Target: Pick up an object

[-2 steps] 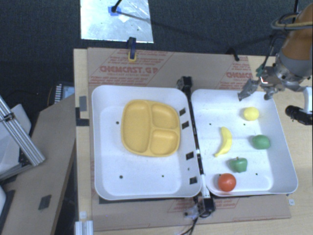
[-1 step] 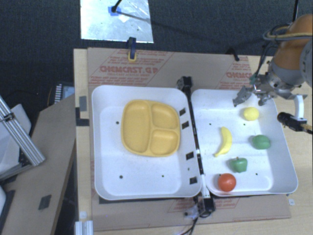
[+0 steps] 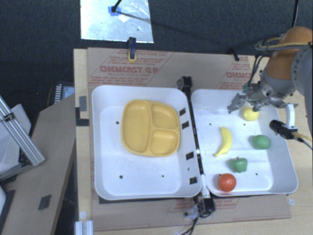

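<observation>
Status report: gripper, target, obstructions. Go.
Gripper low in right bin, over yellow lemon. Nothing seen held. Banana nearby, apart.

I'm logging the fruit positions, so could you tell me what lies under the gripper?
A yellow lemon sits in the right bin directly beneath the gripper. Its upper part is covered by the gripper, so contact cannot be judged.

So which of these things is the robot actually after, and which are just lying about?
Part of the job: gripper, lemon just beneath it, banana, lime, green pepper, tomato, all in the right bin.

Just lying about: yellow divided plate, left bin, foil sheet.
</observation>
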You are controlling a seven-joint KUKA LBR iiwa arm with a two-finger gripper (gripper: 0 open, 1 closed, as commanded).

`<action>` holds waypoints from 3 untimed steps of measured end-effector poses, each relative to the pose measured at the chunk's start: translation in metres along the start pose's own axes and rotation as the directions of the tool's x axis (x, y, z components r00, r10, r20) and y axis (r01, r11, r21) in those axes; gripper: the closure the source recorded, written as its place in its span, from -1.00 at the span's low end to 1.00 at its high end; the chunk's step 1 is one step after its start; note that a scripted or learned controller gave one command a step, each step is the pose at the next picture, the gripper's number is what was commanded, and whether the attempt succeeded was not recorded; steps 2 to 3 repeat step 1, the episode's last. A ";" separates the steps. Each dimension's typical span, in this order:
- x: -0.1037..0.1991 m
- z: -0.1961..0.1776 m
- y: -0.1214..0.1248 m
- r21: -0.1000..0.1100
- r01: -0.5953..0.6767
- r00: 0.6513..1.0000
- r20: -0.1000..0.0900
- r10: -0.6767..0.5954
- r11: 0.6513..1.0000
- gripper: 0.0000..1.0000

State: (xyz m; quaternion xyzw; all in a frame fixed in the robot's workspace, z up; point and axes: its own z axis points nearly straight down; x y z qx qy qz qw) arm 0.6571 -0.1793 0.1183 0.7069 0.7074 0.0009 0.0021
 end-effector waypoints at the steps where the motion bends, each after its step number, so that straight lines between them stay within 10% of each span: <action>1: 0.000 -0.014 0.002 -0.008 0.001 1.000 0.002 -0.001 1.000 1.00; 3: 0.000 -0.014 0.002 -0.008 0.001 1.000 0.002 -0.001 1.000 1.00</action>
